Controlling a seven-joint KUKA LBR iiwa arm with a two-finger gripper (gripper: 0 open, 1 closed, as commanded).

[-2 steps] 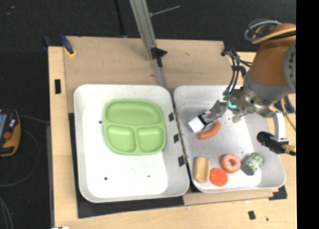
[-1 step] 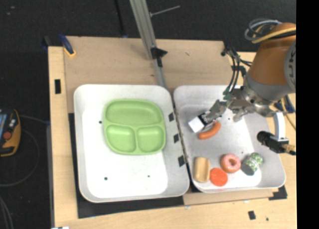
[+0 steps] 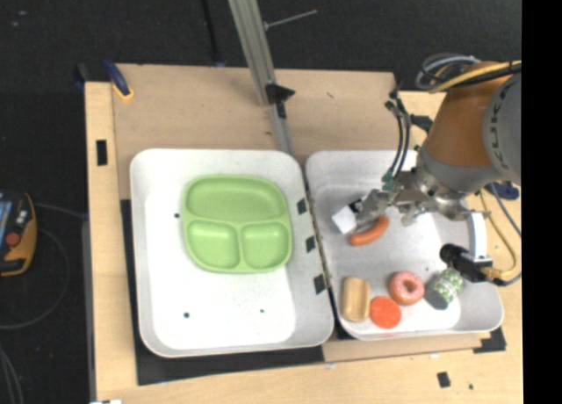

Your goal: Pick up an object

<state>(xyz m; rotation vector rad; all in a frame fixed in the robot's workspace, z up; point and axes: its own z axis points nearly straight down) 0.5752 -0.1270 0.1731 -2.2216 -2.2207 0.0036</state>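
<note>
Pincer [image 3: 373,211] low in right bin [image 3: 327,184], just above orange sausage [image 3: 369,232]

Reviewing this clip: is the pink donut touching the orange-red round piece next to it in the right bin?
Touching, as far as the camera view shows: the pink donut and the orange-red round piece meet edge to edge, with no white bin floor visible between them.

1 fixed camera looks down aslant on 2 white bins [image 3: 149,218].

My robot lab, probably: bare plywood worktop [image 3: 211,108], two white bins [image 3: 158,306], aluminium camera post [image 3: 250,29], loose cables [image 3: 53,218], dark floor.
</note>
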